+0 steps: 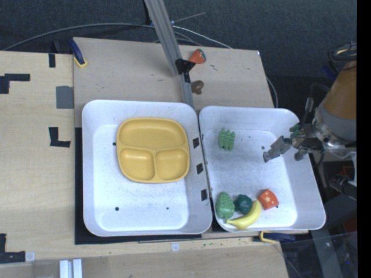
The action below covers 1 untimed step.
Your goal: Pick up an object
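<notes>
The tool (285, 148) hangs over the right bin (301, 213), its fingers spread with nothing between them, far from the banana (249, 216) and tomato (268, 198).

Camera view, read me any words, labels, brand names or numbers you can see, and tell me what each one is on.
No readable text anywhere in this view.
The yellow tray, the two white bins and the toys carry no lettering.
Black tape pieces on the bench are plain shapes, not characters.
</notes>
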{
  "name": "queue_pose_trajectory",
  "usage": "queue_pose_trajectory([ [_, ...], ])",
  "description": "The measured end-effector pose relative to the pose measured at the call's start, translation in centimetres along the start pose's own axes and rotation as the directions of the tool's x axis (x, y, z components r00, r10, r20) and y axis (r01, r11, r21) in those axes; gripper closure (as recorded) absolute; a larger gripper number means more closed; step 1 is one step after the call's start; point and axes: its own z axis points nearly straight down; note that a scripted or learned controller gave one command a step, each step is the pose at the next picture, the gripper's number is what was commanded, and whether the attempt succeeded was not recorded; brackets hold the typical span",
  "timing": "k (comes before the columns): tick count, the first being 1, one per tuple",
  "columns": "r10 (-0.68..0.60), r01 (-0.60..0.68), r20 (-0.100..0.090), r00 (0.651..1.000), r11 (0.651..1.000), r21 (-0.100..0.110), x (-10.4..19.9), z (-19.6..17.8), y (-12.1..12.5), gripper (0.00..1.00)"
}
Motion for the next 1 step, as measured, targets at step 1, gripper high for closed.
queue_pose_trajectory([
  [1, 0.000, 0.000, 0.000, 1.000, 1.000, 0.000, -0.02, 0.00, 0.00, 0.00],
])
